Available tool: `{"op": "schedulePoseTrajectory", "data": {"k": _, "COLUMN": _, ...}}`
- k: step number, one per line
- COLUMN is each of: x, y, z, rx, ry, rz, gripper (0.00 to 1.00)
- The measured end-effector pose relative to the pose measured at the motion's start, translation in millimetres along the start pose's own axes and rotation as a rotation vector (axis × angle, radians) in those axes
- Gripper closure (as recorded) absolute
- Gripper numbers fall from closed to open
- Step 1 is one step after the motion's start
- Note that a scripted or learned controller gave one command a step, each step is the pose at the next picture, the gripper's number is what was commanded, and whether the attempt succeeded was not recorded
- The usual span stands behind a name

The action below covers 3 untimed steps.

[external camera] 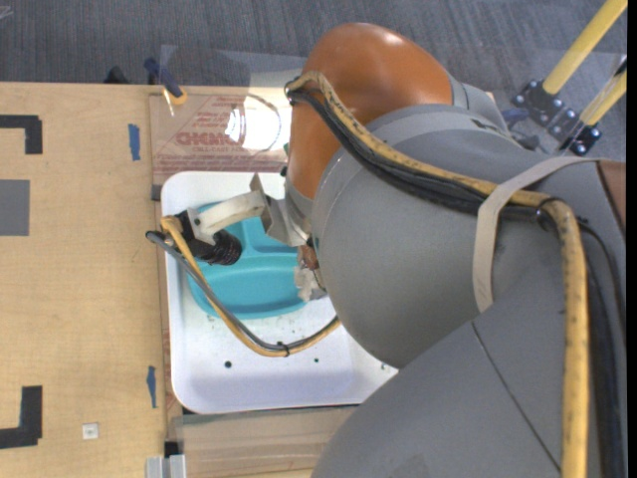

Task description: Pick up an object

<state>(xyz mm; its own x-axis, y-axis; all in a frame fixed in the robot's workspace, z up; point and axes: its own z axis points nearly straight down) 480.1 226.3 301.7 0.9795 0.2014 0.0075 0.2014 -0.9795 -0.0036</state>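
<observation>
**Wide dish, awkward hold: the grasp may slip**

On the left the desk (80, 267) is bare wood with black marks and bits of blue tape; nothing there affects the pick. Next comes a cardboard sheet (204, 132) with red print, lying just beyond the bin's far edge. A bright glare sits on it.

The white bin (249, 381) holds the one thing I can make out, a teal dish (254, 287). It lies flat on the bin floor in the half nearer the cardboard, and its right side runs under the robot.

The gripper (304, 267) is low in the bin at the dish's right rim, touching it or just beside it. From this view I cannot tell which, nor whether the gripper is apart or together.

The grey arm (448, 267) with its orange band (373, 78) covers the rest of the bin.

The likely failures, as I judge them:
- The dish looks shallow, broad and smooth, so only a rim pinch would work, and a thin rim can slide out as the arm lifts.
- If the gripper lands on the dish's flat part, it will press the dish down and close on nothing.
- A one-sided hold would let the dish tilt and drop.
- A push sideways could shove the dish against the bin wall.
</observation>
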Motion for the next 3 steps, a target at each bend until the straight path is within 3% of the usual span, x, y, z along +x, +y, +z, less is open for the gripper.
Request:
{"op": "schedulePoseTrajectory", "data": {"k": 1, "x": -4.5, "y": 2.9, "z": 118.4, "rx": -0.008, "ry": -0.018, "rz": 0.002, "gripper": 1.00}}
{"op": "schedulePoseTrajectory", "data": {"k": 2, "x": 25.5, "y": 7.1, "z": 11.9, "rx": -0.001, "ry": 0.001, "rz": -0.025, "gripper": 1.00}}
{"op": "schedulePoseTrajectory", "data": {"k": 3, "x": -7.4, "y": 16.6, "z": 167.7, "rx": -0.001, "ry": -0.016, "rz": -0.378, "gripper": 1.00}}
